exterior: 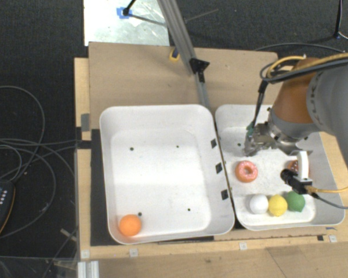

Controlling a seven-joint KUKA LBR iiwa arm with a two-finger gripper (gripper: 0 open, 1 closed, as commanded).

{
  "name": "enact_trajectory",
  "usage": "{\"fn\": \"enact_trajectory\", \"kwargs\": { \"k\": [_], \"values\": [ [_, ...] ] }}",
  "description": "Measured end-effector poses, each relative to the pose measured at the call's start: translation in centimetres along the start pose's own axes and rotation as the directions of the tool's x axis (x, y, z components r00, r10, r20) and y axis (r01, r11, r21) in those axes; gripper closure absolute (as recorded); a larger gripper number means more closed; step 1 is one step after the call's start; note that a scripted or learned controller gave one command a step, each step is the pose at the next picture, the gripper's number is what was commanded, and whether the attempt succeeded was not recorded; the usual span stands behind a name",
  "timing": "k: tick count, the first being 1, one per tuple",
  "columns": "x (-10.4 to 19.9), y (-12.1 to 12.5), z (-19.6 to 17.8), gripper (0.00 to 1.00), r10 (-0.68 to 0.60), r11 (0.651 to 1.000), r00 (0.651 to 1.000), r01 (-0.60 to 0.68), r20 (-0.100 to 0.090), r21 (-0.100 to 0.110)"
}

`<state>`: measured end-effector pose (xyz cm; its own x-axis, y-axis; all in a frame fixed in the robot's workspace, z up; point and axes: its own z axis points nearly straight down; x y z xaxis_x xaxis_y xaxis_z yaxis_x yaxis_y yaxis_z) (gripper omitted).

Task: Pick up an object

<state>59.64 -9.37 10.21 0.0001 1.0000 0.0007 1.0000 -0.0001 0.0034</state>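
Donut [246,171], pink with a hole in the middle, lies in the right bin [330,213], close to the wall that meets the left bin [113,126]. Just above it is the claw [252,147], low over the bin floor and apart from the donut. I cannot tell if the claw is open or closed, and nothing can be seen in it. The grey arm [330,103] with its orange band [293,103] comes in from the right. Three balls sit in a row near the front of the right bin: a white ball [258,204], a yellow ball [277,205] touching it, and a green ball [296,202] next to that. An orange ball [129,225] sits alone in the front corner of the left bin. Both bins rest on the brown worktop [139,74].
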Motion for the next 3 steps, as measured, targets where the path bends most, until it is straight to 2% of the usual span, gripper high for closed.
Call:
{"fn": "enact_trajectory", "kwargs": {
  "k": [1, 3],
  "values": [
    [0.9, 0.4, -5.9, 1.0, -0.006, 1.0, 1.0, 0.006, 0.001, -0.004],
    [1.4, 1.3, -15.1, 1.0, -0.006, 1.0, 1.0, 0.006, 0.002, -0.003]
  ]
}}
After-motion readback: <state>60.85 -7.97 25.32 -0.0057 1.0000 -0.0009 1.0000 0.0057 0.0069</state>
